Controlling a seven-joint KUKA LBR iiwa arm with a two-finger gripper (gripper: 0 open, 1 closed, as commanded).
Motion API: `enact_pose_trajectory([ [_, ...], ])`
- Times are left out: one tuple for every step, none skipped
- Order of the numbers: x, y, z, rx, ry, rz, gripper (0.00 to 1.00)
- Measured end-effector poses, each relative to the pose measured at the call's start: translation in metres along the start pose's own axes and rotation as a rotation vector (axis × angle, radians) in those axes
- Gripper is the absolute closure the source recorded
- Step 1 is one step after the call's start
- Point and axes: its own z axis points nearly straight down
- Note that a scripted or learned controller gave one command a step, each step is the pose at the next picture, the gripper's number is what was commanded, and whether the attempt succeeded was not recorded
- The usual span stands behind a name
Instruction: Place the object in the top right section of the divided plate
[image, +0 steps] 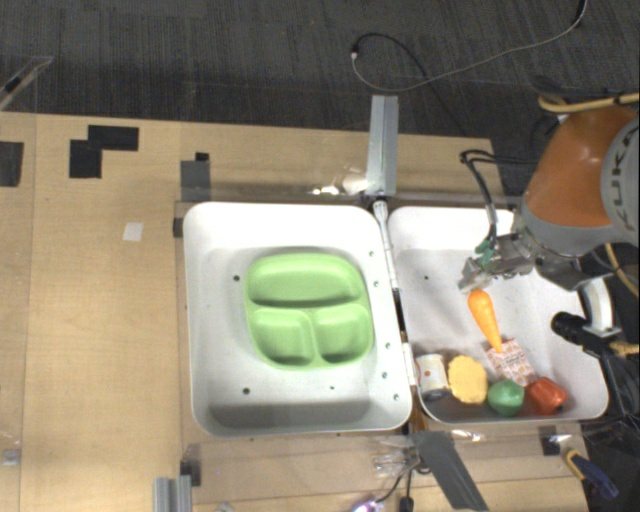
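Left bin (205, 330): holds the green divided plate (305, 306), which lies flat near the bin's middle; one long section runs across its 12 o'clock side and two smaller ones sit along its 6 o'clock side.
Right bin (432, 265): holds the toy food, gathered toward the 6 o'clock wall.
Carrot (484, 315): orange, lying at a slant, its upper tip just under the gripper and its lower end toward 5 o'clock.
Gripper (480, 274): over the right bin at its 1 o'clock part, fingertips right at the carrot's upper tip; whether the claw is wide, narrow or gripping cannot be told.
Along the 6 o'clock wall: small can (431, 373), yellow piece (466, 379), green piece (506, 396), red piece (546, 395), side by side.
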Motion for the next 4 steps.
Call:
enact_pose_trajectory([
  [0.107,0.023,0.005,0.002,0.001,0.243,1.00],
  [0.170,-0.035,0.006,0.007,0.001,0.574,1.00],
  [0.254,-0.013,0.060,0.006,0.000,0.929,1.00],
  [0.331,0.017,0.091,-0.024,0.015,0.663,1.00],
])
